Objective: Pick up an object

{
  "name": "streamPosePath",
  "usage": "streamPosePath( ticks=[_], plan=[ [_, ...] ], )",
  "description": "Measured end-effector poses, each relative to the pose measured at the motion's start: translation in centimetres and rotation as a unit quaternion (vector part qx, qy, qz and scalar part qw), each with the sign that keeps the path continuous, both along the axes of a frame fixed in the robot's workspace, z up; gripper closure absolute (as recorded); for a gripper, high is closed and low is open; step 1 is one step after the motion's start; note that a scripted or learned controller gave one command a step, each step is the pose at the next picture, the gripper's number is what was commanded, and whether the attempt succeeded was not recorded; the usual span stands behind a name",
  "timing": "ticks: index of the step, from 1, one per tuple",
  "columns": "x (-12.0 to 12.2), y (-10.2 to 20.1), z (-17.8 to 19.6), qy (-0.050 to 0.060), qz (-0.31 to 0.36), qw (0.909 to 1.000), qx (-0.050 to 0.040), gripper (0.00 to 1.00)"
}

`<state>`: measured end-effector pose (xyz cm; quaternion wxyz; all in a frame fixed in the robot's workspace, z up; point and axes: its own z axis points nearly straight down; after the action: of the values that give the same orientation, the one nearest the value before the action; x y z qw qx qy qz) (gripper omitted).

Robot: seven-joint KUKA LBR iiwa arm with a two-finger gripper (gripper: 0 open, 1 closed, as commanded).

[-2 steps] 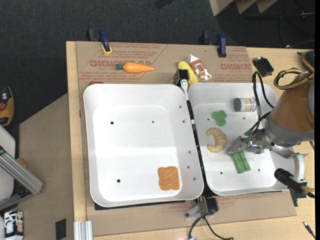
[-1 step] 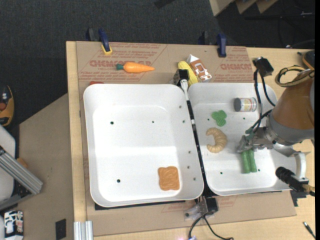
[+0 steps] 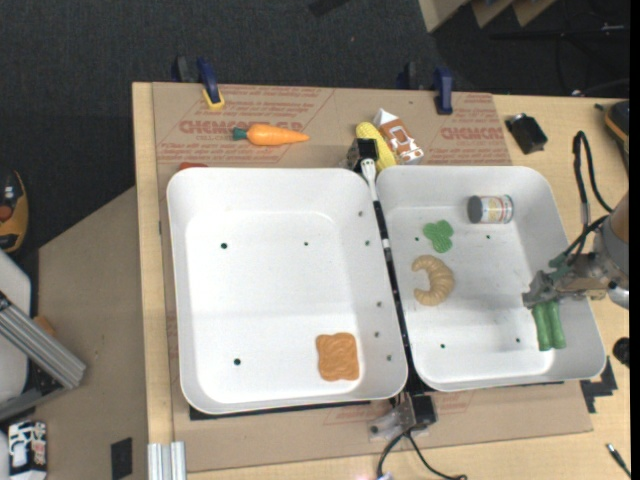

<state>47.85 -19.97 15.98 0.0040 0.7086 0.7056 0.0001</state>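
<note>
desk [image 3: 120,268], two white bins side by side. we list what lies where.

left bin [image 3: 200,208]: one waffle [image 3: 338,356] near its front right corner, the rest of the floor bare.

right bin [image 3: 500,363]: a can [image 3: 490,209] on its side near the back, a green piece [image 3: 438,234] below it, a croissant [image 3: 434,279] mid-floor, and a green stick [image 3: 548,326] against the right wall. we judge these are loose pick targets, scattered apart so each can be reached alone.

off the bins, on the board behind: a carrot [image 3: 272,136], a corn cob [image 3: 374,140] and a small carton [image 3: 400,142], out of play as we read it.

tool [image 3: 556,286]: low over the right bin's right side, at the top end of the green stick, touching or just above it; we cannot tell which. how it stands, gripping or not, is too small and dark for us to tell. the stick lies flat on the bin floor, so we judge it not lifted. the stick is the likely thing to pick, being nearest the tool.
</note>
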Motion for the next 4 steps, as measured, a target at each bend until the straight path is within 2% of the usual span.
streamPosePath(
  ticks=[1,2,3,4],
  plan=[
    [1.4,-2.6,-3.2,0.002,0.001,1.0000,0.0014,1.00],
    [4.5,5.4,1.2,0.000,0.006,1.0000,0.0024,1.00],
    [5.2,-2.9,4.2,0.000,0.000,1.0000,-0.0002,1.00],
    [-0.2,-2.5,6.5,0.004,0.001,1.0000,0.0034,1.00]
  ],
)
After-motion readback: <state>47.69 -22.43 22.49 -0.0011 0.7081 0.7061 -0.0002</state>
